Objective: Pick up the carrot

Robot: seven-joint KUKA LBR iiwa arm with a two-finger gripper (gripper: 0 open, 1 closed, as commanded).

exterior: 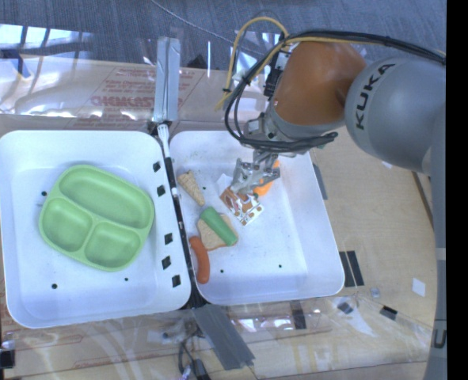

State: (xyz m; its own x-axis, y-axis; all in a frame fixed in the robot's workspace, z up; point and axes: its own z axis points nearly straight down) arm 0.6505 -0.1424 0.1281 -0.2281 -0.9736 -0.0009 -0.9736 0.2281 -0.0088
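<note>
In the right bin (pixel 321 244), toward its far wall: gripper (pixel 253 177), down right against the carrot (pixel 268 182). Cannot tell whether clenched or released. Just nearer the bin's front wall: patterned box (pixel 243 206). Along the bin's left wall: cone (pixel 191 187), green-and-tan piece (pixel 218 226), red sausage (pixel 201 260). Left of the bin: second bin (pixel 12 212), holding a green tray (pixel 96 216).

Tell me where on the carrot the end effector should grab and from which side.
Judging by this view, grip the carrot across its narrow width, near the middle of the orange part, coming straight down from above. It lies flat on the right bin floor, partly hidden under the end effector, with a patterned packet close on its lower left, so a side approach looks crowded.
</note>
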